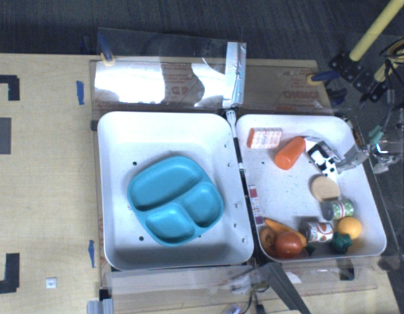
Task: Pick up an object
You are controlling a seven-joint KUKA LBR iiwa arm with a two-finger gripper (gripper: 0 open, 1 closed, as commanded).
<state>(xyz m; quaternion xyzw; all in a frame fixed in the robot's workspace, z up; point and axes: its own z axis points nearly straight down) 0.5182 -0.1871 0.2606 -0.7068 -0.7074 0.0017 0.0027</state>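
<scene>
Found, packed against the near rim of the right bin [368, 198], a red round fruit [290, 244] touching an orange-yellow piece [272, 226], a red-labelled can [317, 231], a small green item [341, 243] and an orange fruit [349, 227]. Just beyond, saw a green-labelled can [338, 209] and a tan disc [325, 188], both near the right wall. Left of these, noted bare bin floor. Farther back, spotted a black-and-white object [321, 157], an orange cylinder [290, 153] and a small orange-and-white box [264, 137]; could read no print on any label. Saw the gripper [354, 156] at the right rim, just beside the black-and-white object; could not tell how open, nor see anything in its hold. In the left bin [116, 136], noted a blue divided plate [175, 198] with free margin all around.
</scene>
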